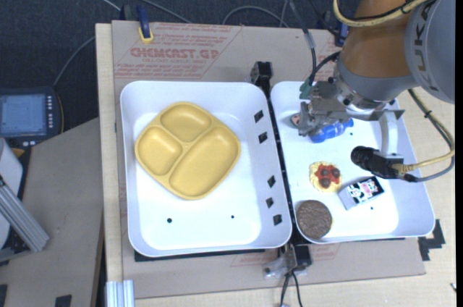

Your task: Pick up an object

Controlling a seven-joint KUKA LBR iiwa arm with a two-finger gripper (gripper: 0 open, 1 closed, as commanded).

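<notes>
Gripper, grip state hidden, sits over blue object lying left-right.

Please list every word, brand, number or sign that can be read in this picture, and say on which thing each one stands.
"CHEMCAST G P" in red: on the brown board under the bins, behind the left bin. The last letters are unsure.
Smaller red print around it: too blurred to read.
Letters on the grey arm at the right edge: cut off, unreadable.
Black-and-white card in the right bin: a pattern, no readable words.
Grey screen device at left: unreadable.

Yellow tray; blue, perhaps plastic, object
</notes>
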